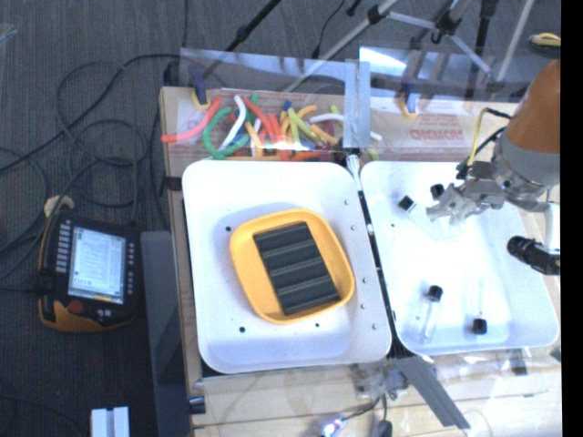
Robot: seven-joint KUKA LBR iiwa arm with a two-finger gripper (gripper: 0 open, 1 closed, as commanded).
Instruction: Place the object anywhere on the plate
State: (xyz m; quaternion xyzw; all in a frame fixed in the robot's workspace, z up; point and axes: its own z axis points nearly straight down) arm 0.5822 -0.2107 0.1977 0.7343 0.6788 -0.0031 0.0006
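The plate (244, 264) is yellow and lies in the middle of the left bin (211, 189). On it lies a dark ribbed block (294, 269), a little turned, which covers most of the plate's middle.

In the right bin (537, 330) I see several small things that could be the object. A clear tube with a black cap (428, 306) lies near the front, and a small black piece (478, 325) is just to its right. Another small black-and-white piece (406, 203) lies near the back left corner, close to the wall between the bins.

My jaws (460, 200) are over the back part of the right bin, near that small piece but apart from it. I cannot tell if they are spread or pressed together. A black part (533, 253) sticks out below my wrist.

Behind the bins, on the tabletop (178, 121), lies a heap of coloured tubes (260, 126). On the floor at the left lies a control tablet (86, 264).
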